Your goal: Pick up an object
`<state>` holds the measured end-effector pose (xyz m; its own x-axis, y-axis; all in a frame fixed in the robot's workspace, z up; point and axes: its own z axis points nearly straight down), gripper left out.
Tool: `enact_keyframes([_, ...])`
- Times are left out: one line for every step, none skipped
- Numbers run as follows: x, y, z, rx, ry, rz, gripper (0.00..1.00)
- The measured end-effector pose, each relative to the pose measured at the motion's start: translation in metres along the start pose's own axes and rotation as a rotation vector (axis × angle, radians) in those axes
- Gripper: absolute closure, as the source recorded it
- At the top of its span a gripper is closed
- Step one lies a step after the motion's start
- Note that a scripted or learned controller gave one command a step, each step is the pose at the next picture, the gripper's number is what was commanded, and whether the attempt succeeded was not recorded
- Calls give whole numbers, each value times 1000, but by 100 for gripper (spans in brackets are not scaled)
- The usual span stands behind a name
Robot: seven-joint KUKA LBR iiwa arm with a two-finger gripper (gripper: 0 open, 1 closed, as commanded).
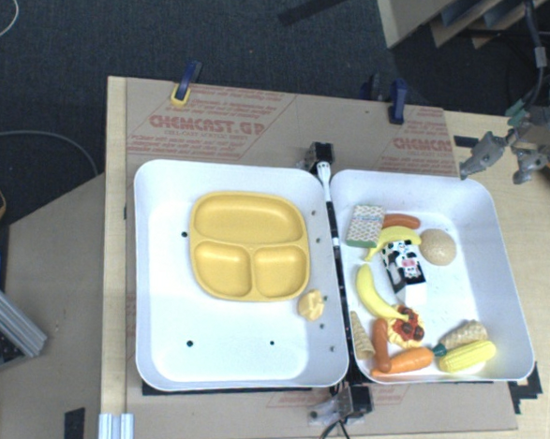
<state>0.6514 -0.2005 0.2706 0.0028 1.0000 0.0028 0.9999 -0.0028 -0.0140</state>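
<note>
Single fixed camera, high above bench (113, 249), slanted down, both bins (160, 253) framed

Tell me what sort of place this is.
Probably a robot lab's test bench: two white bins on a clamped board, toy food such as a banana and a carrot, and a gripper at the upper right.

Red "CHEMCAST GP" print repeats across the brown board (263, 119) under the bins.
</note>
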Motion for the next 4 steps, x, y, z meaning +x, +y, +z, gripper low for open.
enact_keyframes([1,2,-9,-14,-3,-3,0])
enact_keyframes([7,4,52,-9,-1,-4,0])
enact_keyframes([1,-3,108,-8,-2,-2,0])
enact_keyframes([-2,0,171,-7,-1,-3,0])
